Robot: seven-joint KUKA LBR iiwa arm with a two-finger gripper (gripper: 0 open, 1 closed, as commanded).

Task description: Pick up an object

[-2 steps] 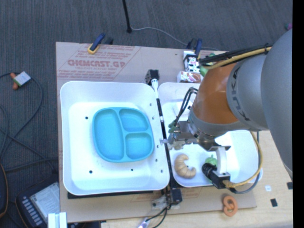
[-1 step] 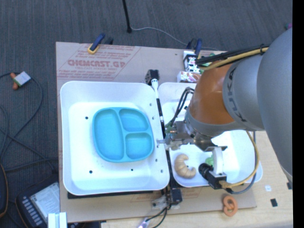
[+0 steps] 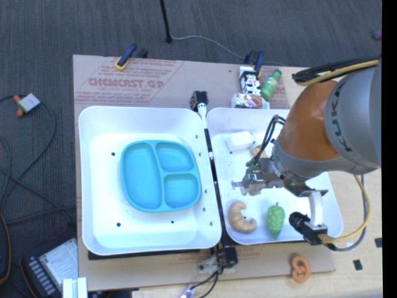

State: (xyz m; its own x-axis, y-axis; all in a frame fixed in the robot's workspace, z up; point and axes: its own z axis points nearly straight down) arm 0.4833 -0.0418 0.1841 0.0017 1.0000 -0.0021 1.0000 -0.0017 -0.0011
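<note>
On the left, a blue divided plate (image 3: 162, 175) lies flat in the middle of the left bin (image 3: 99, 129). Moving right, the right bin (image 3: 218, 120) holds a white block (image 3: 239, 141) near its far side, a croissant (image 3: 240, 216) at its near edge and a green strawberry-shaped toy (image 3: 275, 220) just beside it. My tool (image 3: 251, 184) hangs low over this bin, above the croissant and apart from it; whether it is parted or closed I cannot tell, and I see nothing gripped. My arm (image 3: 332, 126) covers the bin's right part. An orange ring (image 3: 300, 268) lies on the desk (image 3: 124, 82) below.
</note>
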